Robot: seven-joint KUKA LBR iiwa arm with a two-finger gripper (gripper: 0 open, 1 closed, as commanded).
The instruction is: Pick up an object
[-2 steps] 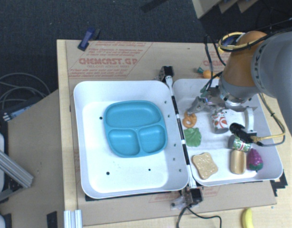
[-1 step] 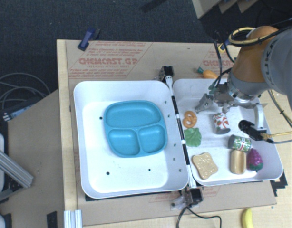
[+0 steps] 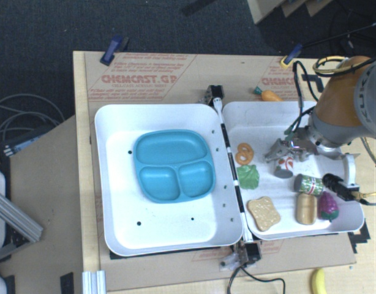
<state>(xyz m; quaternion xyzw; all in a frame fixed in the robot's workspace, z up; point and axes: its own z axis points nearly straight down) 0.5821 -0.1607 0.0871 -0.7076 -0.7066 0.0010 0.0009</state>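
in the right bin we see a cluster of small things: a pretzel near its left wall, a green leafy piece just below it, a slice of bread toward the near left corner, a tan bread roll to the right of the slice, a green can lying on its side just above the roll, and a purple fruit just beside the roll on the right. a small red and white item lies directly under the gripper, partly covered by it.

the gripper hangs low over the middle of the right bin, with the grey and orange arm reaching in from the right. we cannot tell how the claw stands, nor whether anything sits in it.

the left bin holds a blue divided plate with three compartments, lying flat around its middle. outside the bins, on the far part of the bench, a small orange carrot lies just beyond the right bin's far edge.
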